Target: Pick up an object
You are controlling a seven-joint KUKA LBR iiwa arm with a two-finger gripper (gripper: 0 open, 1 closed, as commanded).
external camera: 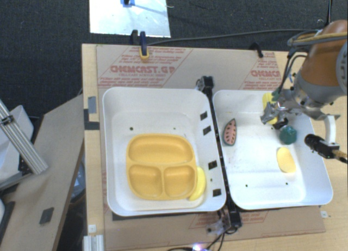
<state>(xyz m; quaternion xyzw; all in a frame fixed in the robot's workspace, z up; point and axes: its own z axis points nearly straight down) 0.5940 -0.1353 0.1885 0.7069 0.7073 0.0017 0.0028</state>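
My gripper hangs over the back right part of the right bin, on the grey arm with its orange band. A teal rounded object lies just below and to the right of it, very close; whether they touch is unclear. A yellow object peeks out behind the gripper near the bin's back wall. A pale yellow oval piece rests further forward on the bin floor. A watermelon slice lies by the right bin's left wall.
The left bin holds a yellow divided tray with a yellow banana-shaped piece against its right side. A black-clipped divider separates the two bins.
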